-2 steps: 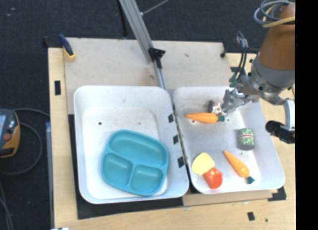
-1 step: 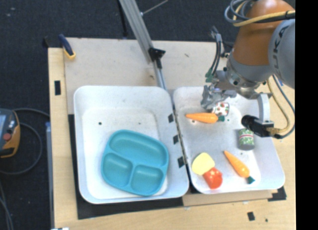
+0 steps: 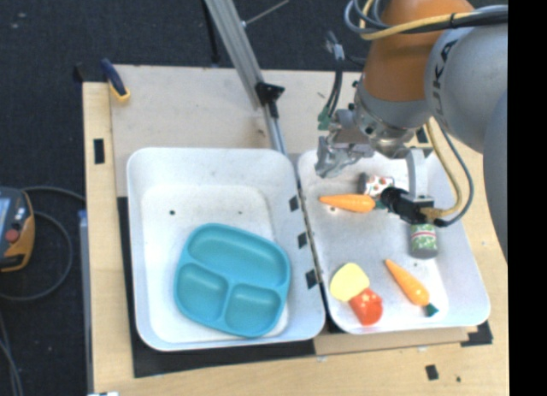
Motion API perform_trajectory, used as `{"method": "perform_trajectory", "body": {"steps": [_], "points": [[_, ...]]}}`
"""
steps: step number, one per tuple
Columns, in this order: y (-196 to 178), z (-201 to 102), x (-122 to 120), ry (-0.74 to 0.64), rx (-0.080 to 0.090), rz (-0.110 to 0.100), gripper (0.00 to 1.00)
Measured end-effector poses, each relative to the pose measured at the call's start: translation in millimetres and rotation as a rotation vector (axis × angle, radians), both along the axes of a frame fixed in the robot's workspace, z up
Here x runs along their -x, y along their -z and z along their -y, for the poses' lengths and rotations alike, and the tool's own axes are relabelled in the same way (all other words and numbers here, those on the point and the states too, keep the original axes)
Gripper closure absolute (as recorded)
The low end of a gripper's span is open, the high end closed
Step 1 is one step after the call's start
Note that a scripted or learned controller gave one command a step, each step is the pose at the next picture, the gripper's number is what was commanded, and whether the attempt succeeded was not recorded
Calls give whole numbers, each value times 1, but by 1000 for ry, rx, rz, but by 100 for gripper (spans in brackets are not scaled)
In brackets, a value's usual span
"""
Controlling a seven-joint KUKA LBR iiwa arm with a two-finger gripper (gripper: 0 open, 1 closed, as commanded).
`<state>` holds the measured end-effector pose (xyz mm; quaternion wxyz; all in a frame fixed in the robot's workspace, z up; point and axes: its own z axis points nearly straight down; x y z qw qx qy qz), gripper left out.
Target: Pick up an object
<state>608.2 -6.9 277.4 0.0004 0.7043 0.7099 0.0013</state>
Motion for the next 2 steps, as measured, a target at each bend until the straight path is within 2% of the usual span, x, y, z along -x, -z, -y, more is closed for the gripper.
{"method": "perform_trajectory", "body": {"steps": [2], "points": [[0, -96, -23, 1, 1, 0, 100]]}}
